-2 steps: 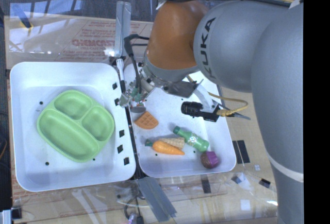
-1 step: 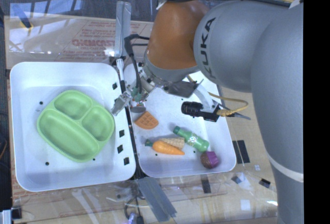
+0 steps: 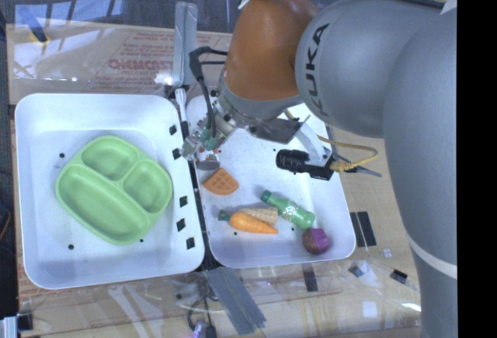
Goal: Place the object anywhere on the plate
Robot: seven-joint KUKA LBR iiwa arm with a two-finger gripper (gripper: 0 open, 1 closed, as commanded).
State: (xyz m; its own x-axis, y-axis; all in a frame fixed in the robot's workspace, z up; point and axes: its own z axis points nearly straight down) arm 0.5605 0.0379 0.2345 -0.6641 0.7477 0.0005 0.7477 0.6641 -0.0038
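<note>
So the orange waffle-textured toy wedge (image 3: 220, 182) sits loose at about 10 o'clock in the right-hand shallow white bin (image 3: 342, 196), with the gripper (image 3: 203, 144) just above it, probably lining up a grab. Can't tell if it's apart or together. The green three-compartment plastic plate (image 3: 113, 189) waits in the left white bin (image 3: 35, 173), at 9 o'clock from the wedge. The toy carrot (image 3: 252, 223), green bottle (image 3: 287, 209) and purple ball (image 3: 315, 240) lie toward 5 o'clock.

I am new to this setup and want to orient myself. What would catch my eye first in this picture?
The big grey arm with its orange band covers the upper right, its claw low at the right bin's left edge. A green divided plate lies in the left bin. A toy carrot, a green bottle and an orange waffle-like piece lie in the right bin.
</note>
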